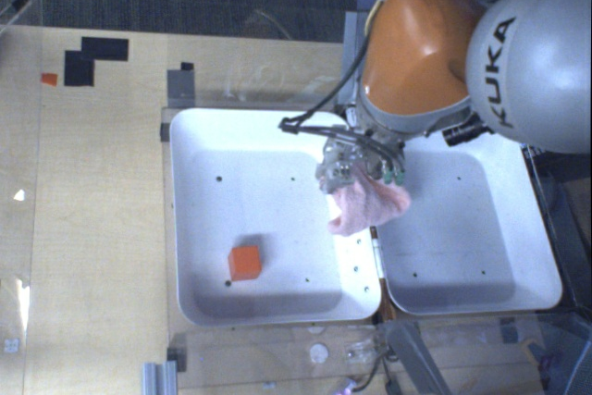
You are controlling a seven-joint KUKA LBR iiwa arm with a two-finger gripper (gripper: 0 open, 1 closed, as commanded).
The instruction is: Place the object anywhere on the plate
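A crumpled pink cloth-like object (367, 206) hangs from my gripper (361, 173), which is shut on its top. It dangles over the seam between the two bins, at the right edge of the left white bin (240, 190). The arm's orange band and grey wrist sit above it and hide the far part of the right bin (462, 236). A small orange cube (245, 262) lies on the floor of the left bin near its front, well to the left of the gripper.
Black cables (314, 117) run from the wrist over the left bin's far rim. A wooden bench top (83, 199) with black and red markers (88, 60) lies to the left of the bins.
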